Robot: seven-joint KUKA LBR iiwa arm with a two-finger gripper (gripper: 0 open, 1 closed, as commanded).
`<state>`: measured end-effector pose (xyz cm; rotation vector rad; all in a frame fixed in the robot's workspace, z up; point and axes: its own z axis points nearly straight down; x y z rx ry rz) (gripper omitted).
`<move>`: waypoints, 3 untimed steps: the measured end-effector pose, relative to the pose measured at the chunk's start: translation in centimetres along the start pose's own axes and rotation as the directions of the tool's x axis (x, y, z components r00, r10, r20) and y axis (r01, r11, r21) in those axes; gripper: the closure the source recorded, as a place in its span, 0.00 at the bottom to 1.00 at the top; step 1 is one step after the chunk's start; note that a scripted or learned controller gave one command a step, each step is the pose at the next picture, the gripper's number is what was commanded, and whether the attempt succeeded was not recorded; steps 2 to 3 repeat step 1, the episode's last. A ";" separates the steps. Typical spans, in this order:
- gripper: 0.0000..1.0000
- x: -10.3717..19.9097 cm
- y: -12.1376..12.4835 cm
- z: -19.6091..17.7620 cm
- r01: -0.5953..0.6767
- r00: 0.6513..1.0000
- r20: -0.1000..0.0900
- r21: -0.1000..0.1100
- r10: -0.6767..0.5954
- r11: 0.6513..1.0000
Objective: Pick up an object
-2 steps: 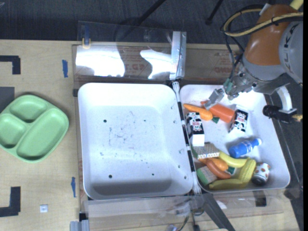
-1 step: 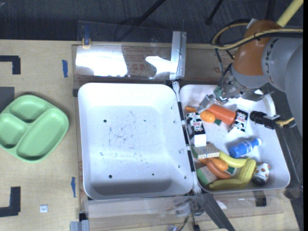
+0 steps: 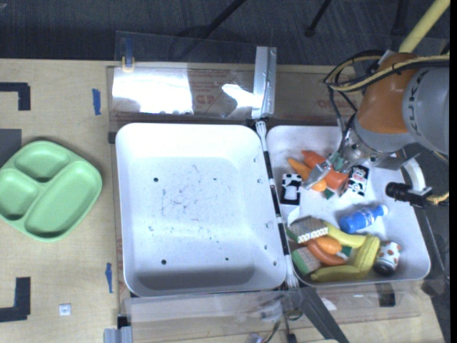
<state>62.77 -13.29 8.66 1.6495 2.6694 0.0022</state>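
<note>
One arm reaches in from the right, and I see its end effector down in the right bin, low over the clutter near the bin's far side. I cannot tell how it is set or whether it has hold of anything. Right at it sit some orange pieces; whether they touch I can't make out. Just left of it lies a black-and-white block, and a second patterned block sits just to its right. Nearer the camera lies a blue bottle, then a yellow banana and a small ball. Left of all that is the left bin, and well beyond it a green divided plate on the table.
</note>
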 end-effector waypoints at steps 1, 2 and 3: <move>1.00 -0.1 0.2 -1.4 -0.001 1.000 0.003 -0.007 0.001 1.000; 1.00 -0.1 0.2 -1.4 -0.001 1.000 0.003 -0.007 0.001 1.000; 1.00 -0.1 0.2 -1.4 -0.001 1.000 0.003 -0.007 0.001 1.000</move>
